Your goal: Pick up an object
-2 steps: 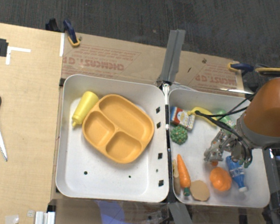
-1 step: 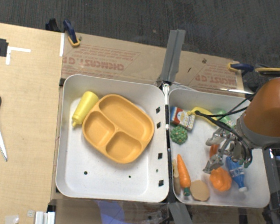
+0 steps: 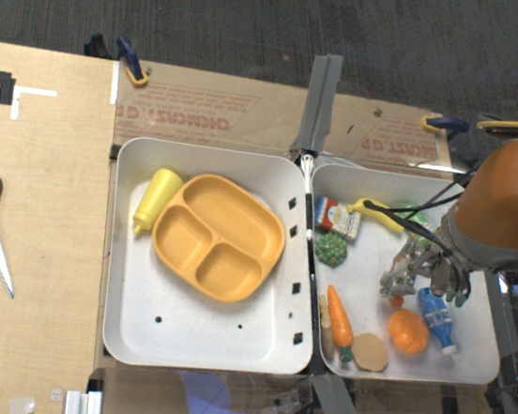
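Carrot (image 3: pixel 338 322), cookie (image 3: pixel 371 352), orange (image 3: pixel 407 331) flank gripper (image 3: pixel 408 274)

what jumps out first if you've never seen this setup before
The big orange divided plate fills the middle of the left bin, with a yellow bottle against its left rim. At the right, the arm's gripper hangs over the crowded right bin, just above an orange fruit and a small blue bottle, with a toy carrot nearby.

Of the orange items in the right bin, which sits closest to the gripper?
The round orange fruit, just below the gripper and beside the blue bottle. The orange carrot lies farther left, by the divider between the bins.
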Robot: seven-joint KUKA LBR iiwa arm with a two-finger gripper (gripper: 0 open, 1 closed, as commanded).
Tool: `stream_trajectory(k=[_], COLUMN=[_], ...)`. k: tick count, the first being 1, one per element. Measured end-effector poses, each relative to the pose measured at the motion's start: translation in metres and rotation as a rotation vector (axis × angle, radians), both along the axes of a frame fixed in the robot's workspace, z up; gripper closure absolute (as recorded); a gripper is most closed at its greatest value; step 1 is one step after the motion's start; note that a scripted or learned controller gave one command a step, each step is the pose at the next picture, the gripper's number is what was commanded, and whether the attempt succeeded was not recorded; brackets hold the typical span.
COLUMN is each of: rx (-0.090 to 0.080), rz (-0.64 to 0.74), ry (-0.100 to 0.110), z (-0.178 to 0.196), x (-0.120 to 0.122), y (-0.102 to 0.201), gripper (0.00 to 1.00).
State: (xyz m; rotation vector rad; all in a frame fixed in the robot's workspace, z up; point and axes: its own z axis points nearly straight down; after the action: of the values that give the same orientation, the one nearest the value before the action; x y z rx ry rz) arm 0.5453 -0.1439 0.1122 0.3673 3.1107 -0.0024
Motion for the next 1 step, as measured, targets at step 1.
stream_trajectory(k=[1], rx=[0.002], rz=[0.379], ry=[0.009], z=[-0.0070], x=[-0.0526], y=[0.0483], gripper=[1.00])
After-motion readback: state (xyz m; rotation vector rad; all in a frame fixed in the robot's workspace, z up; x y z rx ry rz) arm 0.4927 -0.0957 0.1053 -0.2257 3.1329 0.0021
